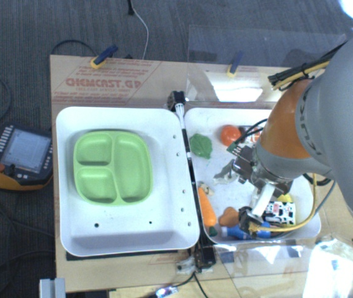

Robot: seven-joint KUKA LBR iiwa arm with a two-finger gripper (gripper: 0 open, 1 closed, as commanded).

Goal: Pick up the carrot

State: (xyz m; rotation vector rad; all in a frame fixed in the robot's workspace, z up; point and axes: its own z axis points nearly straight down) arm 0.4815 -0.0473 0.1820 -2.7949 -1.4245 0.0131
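Observation:
The carrot (207,210) is a slim orange piece lying lengthwise along the left wall of the right bin (250,113), near its front corner. My gripper (234,169) hangs over the middle of that bin, up and to the right of the carrot and apart from it. The grey arm with its orange band (288,126) reaches in from the right and hides part of the bin floor behind it.
In the right bin lie a green leafy piece (200,145), a red-orange round piece (229,133), a small orange lump (229,216), a blue item (243,233) and a white printed card (280,211). The left bin (71,228) holds a green divided plate (112,166).

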